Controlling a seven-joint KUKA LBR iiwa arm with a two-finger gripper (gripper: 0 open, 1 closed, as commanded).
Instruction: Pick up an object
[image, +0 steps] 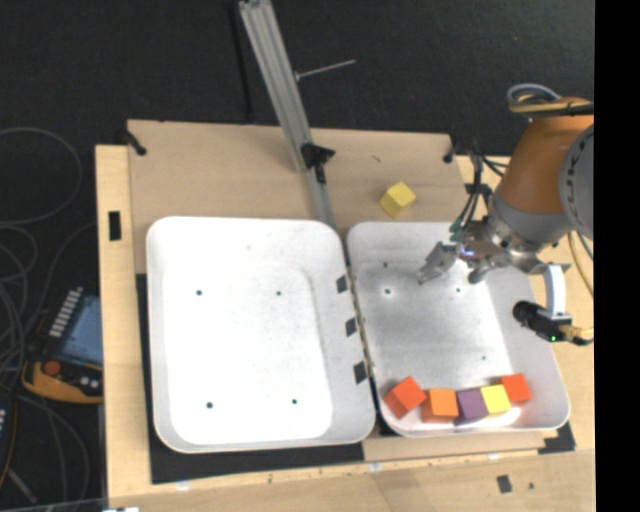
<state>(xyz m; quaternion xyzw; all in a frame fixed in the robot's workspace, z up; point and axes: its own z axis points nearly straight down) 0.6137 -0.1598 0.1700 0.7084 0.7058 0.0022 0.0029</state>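
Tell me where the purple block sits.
The purple block lies along the right bin's near wall, between an orange block and a yellow block.

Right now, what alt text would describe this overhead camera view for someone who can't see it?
A grey and orange robot arm's gripper hovers over the right white bin, whose near edge holds a row of blocks: red, orange, purple, yellow, red. A yellow cube lies on the bench behind the bins.
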